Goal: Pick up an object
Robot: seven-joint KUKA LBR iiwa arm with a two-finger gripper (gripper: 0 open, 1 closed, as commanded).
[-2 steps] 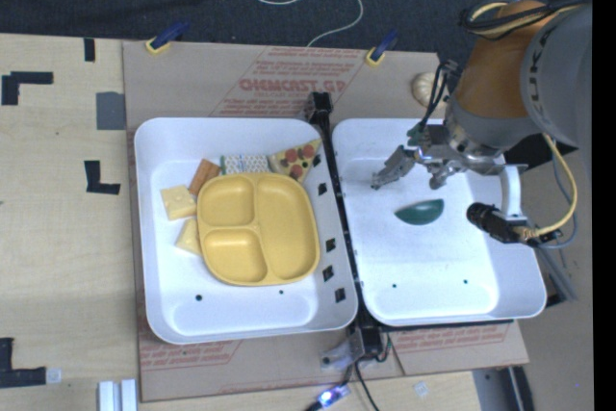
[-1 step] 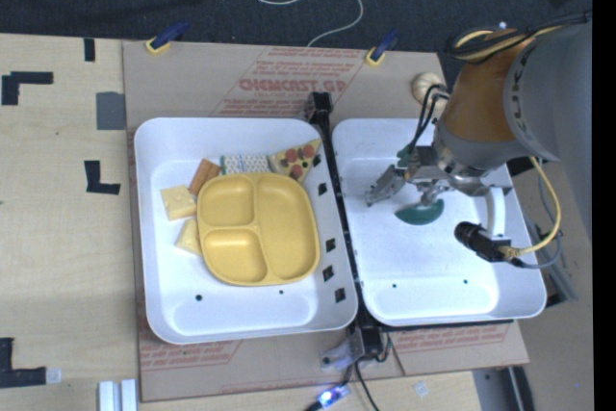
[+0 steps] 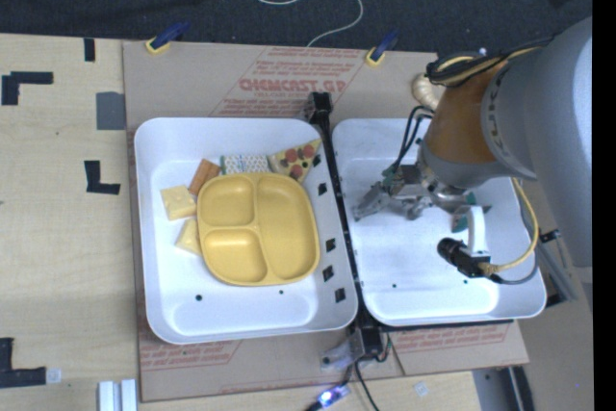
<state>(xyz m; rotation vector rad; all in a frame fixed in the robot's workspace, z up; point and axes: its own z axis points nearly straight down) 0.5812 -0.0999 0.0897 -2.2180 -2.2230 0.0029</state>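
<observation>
Two shallow white bins are set side by side on a sheet of cardboard (image 3: 289, 77) that lies on the bench.

The left bin (image 3: 164, 303) holds most of the objects. A yellow divided plate (image 3: 258, 228) with three compartments is laid near its middle, and nothing is seen in any of the compartments. Against the plate's left edge a pale square cracker-like piece (image 3: 177, 201) is placed, with an orange-brown piece (image 3: 203, 175) just above it and a further pale wedge (image 3: 187, 239) partly tucked under the plate's rim below it. Along the plate's upper edge a small speckled item (image 3: 244, 163) is found, and beside it, toward the dividing wall between the bins, a pizza-slice-like toy (image 3: 298, 157) is lodged. These small pieces are all touching or nearly touching the plate.

The right bin (image 3: 433, 303) is occupied by the arm (image 3: 525, 111), which is brought in from the right with its orange band (image 3: 460, 125) above the wrist. The gripper (image 3: 371, 204) is lowered to the left part of this bin's floor, near the dividing wall. Its grey fingers (image 3: 367, 201) are seen as slightly parted, with nothing between them. No loose object can be made out on the bare floor around it. A yellow cable (image 3: 527, 241) is looped along the arm's lower side.
</observation>
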